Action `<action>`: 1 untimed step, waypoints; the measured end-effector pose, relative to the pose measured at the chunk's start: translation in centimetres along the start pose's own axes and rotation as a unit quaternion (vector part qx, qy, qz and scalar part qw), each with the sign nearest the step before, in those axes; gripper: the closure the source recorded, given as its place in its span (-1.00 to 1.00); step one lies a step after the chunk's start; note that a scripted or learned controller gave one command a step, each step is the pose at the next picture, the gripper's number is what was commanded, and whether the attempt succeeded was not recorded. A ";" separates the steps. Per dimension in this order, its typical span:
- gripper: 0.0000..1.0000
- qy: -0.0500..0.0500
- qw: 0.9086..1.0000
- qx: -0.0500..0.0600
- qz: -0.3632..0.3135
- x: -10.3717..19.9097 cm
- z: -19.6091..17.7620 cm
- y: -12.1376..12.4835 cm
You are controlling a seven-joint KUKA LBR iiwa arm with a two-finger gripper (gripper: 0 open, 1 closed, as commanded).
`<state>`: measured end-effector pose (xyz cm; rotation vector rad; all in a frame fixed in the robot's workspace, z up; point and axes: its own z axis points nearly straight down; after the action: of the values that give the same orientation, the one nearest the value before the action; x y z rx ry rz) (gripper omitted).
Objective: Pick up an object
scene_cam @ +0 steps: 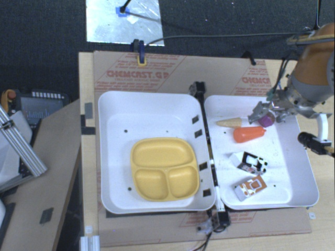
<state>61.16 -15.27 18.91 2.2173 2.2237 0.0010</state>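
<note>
The right bin (pixel 298 187) holds an orange carrot-shaped toy (pixel 248 134), a pale yellow cone-shaped piece (pixel 229 122), a purple object (pixel 267 121), a black-and-white packet (pixel 252 162) and a small brown-and-white box (pixel 250 187). My gripper (pixel 266 112) hangs low over the bin's far part, right at the purple object, which lies partly under its fingers. The carrot toy lies just in front of the gripper on its left.
The left bin (pixel 112 140) holds a yellow divided plate (pixel 164 168). A black divider with clips (pixel 205 140) runs between the bins. A foil sheet (pixel 123 14) lies beyond the bench. The arm's black side part (pixel 314 140) juts over the right bin's right rim.
</note>
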 end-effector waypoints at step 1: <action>-1.00 0.001 1.000 0.002 0.000 0.8 5.9 -0.4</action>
<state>60.80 -14.44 13.05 2.2197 2.2267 -0.0020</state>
